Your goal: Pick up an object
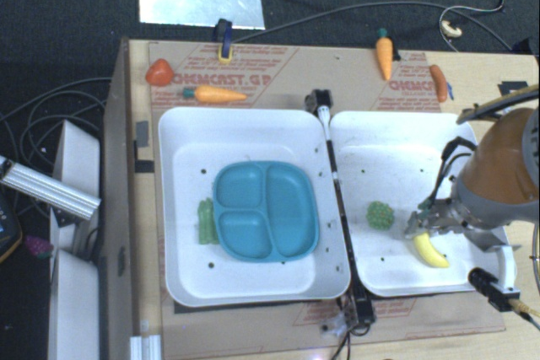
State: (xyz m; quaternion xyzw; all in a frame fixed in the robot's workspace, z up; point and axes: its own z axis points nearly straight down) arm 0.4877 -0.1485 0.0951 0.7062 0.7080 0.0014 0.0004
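In the right bin (396,139) a yellow banana (431,252) lies near the front, and a green broccoli piece (380,215) sits a little to its left. My gripper (428,222) hangs low over the bin, just above the banana's upper end and to the right of the broccoli. The arm's grey and orange wrist (502,173) covers the bin's right side. Nothing shows between the fingers. In the left bin (194,139) a blue divided plate (266,211) rests flat with a green vegetable (205,221) against its left edge.
On the cardboard behind the bins lie a tomato (159,72), a carrot (215,94), a second carrot (385,55) and an orange-red piece (439,83). A blue clamp (224,34) grips the board's back edge. A black divider (331,164) separates the bins.
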